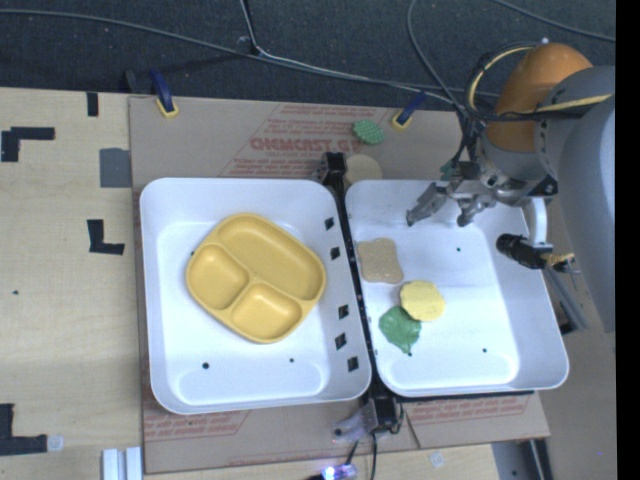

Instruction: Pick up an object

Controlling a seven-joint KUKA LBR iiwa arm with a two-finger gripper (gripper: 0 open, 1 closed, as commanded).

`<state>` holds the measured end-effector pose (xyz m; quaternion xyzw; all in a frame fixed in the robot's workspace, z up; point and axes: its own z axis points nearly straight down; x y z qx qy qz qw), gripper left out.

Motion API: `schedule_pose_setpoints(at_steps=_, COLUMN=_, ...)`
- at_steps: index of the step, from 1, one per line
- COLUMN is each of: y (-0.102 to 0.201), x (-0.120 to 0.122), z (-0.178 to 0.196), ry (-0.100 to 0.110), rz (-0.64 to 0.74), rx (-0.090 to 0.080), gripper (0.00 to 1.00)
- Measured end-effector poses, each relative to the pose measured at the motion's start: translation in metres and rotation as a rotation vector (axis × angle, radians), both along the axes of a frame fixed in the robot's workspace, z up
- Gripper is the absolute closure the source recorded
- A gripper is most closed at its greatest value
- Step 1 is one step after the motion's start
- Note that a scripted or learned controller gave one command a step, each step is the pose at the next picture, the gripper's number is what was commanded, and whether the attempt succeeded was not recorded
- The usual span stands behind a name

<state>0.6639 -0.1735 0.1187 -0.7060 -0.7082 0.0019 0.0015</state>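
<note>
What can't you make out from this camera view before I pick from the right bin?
- Green piece: the yellow round piece overlaps its upper edge, hiding its full shape.
- Gripper: fingers spread over the right bin, but its height above the floor is unreadable from above.
- Green object on the cardboard behind the bins: too small to identify.

A light wooden desk [60, 268] is seen, marked with short black strips of tape. A sheet of brown cardboard [250, 138] with red print is laid flat on it and is held at its far edge by two blue and yellow clamps [163, 96]. Two shallow white bins are set on the cardboard side by side, touching along a black joint: the left bin [160, 218] and the right bin [530, 338]. A small green piece [368, 130] is seen on the cardboard just beyond the bins.
</note>
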Motion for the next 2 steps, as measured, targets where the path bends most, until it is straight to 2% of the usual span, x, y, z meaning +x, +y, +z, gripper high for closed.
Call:
schedule_pose_setpoints(at_steps=1, y=0.001, x=0.0, z=-0.035, ry=-0.004, rz=0.0, rx=-0.002, gripper=0.0)
schedule_pose_setpoints(at_steps=2, y=0.001, x=0.001, z=-0.022, ry=-0.007, rz=0.001, rx=-0.003, gripper=1.0)
